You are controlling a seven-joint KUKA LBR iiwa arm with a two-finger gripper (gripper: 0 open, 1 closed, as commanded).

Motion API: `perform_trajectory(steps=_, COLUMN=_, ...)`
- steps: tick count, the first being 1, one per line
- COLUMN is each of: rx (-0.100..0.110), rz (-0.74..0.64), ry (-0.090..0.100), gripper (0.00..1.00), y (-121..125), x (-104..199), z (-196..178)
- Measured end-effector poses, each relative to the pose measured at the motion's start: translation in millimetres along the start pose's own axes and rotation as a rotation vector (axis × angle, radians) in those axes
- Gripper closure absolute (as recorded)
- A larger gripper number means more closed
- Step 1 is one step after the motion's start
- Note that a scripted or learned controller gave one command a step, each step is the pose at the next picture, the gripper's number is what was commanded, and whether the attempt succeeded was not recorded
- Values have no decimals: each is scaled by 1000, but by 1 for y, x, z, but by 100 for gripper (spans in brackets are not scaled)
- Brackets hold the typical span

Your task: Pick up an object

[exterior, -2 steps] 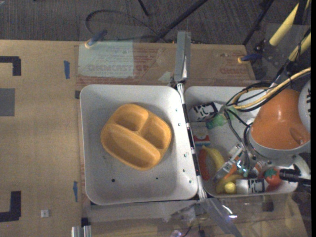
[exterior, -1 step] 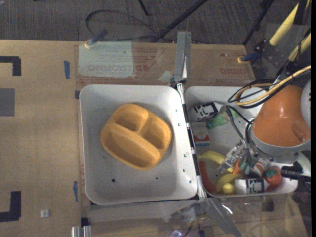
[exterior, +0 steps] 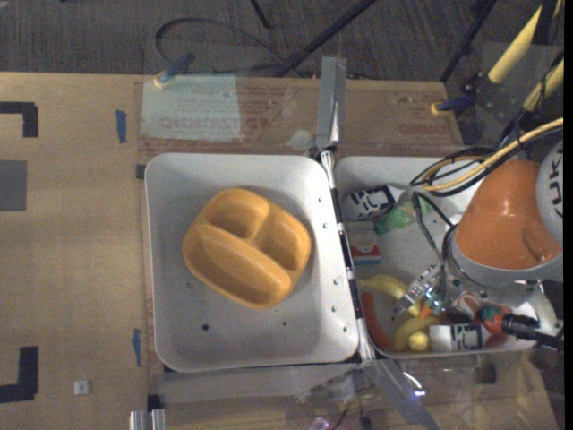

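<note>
Arm (exterior: 506, 218): low over right bin (exterior: 394, 170), wrist above clutter.
Tool (exterior: 432, 296): grip state cannot tell, mostly under wrist.
Targets: banana (exterior: 385, 286), small mixed items in right bin; orange divided tray (exterior: 248, 246) in left bin (exterior: 170, 267).
Risk: crowded pile, likely slip or empty grab.
Hidden: items beneath arm.

- The left bin (exterior: 170, 330) has open floor along its left wall and near edge; the orange divided tray (exterior: 248, 246) fills its middle.
- The right bin (exterior: 354, 173) is crowded: the arm (exterior: 506, 218) overhangs its right half.
- A banana (exterior: 385, 286), cables and small objects are packed toward its near edge.
</note>
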State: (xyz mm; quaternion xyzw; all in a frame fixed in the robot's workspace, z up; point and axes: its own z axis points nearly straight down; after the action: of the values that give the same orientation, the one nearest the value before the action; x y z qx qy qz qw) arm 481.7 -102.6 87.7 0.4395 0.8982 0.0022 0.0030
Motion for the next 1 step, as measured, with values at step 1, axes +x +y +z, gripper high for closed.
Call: perform_trajectory(steps=1, rx=3, rz=-82, ry=1, gripper=100, y=21, x=5, z=-133)
